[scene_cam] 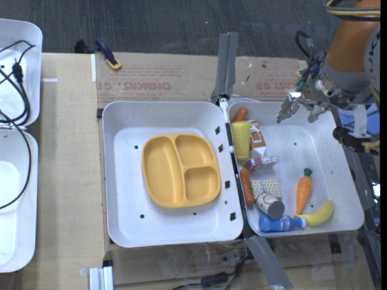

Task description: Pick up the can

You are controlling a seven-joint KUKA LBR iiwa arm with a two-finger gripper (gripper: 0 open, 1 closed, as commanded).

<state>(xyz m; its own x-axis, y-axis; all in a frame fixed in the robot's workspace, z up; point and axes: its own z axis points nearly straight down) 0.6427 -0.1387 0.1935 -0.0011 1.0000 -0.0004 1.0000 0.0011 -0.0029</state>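
Dark carpet beyond a cardboard-topped bench [181,77]. Spread and bare, pincer [301,109] at twelve o'clock over the right bin [338,162]. Can [269,204] at six o'clock, tipped, wedged among bottle [279,224], patterned packet [266,187] and sausage [247,187]. Likely snag: nudging neighbours, or rolling away.

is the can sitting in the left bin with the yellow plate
No, the can lies in the right bin, beside the carrot and blue bottle.
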